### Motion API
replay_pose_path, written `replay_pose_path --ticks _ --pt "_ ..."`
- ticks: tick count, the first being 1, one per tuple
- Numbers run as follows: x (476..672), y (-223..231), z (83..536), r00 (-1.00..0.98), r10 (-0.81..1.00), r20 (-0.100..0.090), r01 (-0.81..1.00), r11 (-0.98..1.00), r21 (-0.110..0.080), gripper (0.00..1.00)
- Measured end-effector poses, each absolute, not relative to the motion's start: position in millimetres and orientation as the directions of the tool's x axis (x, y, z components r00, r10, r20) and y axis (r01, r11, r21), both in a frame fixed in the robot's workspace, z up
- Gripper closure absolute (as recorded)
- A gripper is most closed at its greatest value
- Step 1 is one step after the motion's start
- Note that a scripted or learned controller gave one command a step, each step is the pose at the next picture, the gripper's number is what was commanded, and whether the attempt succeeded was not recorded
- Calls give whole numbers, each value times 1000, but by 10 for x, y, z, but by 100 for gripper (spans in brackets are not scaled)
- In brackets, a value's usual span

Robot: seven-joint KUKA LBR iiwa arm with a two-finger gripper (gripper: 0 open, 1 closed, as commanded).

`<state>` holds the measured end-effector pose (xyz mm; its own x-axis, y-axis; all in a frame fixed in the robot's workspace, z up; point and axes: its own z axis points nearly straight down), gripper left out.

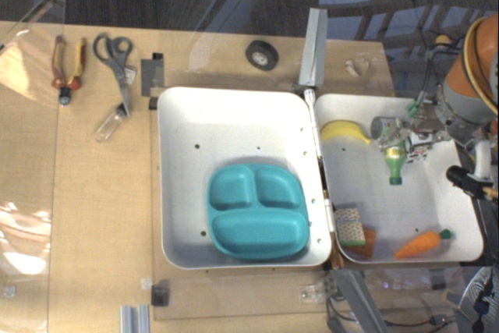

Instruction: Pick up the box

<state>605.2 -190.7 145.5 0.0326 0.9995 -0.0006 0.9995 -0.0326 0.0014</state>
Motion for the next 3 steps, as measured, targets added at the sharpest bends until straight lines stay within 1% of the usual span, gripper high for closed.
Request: replay_pose_path --ticks 1,2,3 --pt "5807 -1822 939 -31 1000 -1 1000 31 5 0" --pt "6393 -1696 1044 -138 990 5 990 138 -22 0" --pt "5424 -2079 898 -175 985 -8 984 175 12 0"
